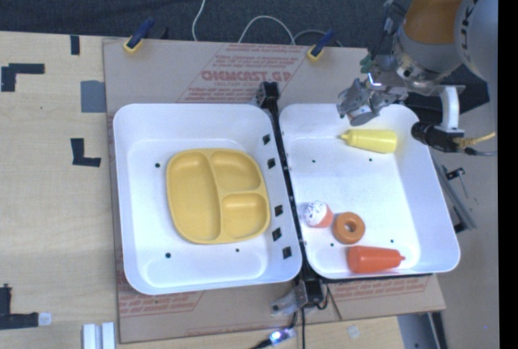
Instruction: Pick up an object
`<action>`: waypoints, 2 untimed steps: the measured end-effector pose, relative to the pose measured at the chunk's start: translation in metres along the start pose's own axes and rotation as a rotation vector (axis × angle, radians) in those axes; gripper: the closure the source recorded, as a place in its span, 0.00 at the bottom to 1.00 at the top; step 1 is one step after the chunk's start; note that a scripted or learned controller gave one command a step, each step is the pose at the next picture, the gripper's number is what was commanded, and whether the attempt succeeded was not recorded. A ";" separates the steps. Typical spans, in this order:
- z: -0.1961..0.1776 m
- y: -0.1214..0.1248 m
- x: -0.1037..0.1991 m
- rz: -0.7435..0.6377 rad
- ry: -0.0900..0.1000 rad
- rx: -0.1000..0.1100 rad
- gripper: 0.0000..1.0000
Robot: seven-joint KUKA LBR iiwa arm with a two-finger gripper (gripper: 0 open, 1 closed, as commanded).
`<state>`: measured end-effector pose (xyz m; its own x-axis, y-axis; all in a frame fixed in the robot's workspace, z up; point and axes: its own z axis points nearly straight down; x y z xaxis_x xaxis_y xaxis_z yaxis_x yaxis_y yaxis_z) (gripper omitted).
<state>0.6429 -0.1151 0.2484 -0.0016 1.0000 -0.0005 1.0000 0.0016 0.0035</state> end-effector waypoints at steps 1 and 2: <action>0.015 -0.007 0.048 -0.004 0.001 0.006 1.00; 0.011 -0.015 0.108 -0.005 0.002 0.006 1.00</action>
<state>0.6274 -0.0067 0.2377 -0.0065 1.0000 0.0015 1.0000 0.0065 -0.0028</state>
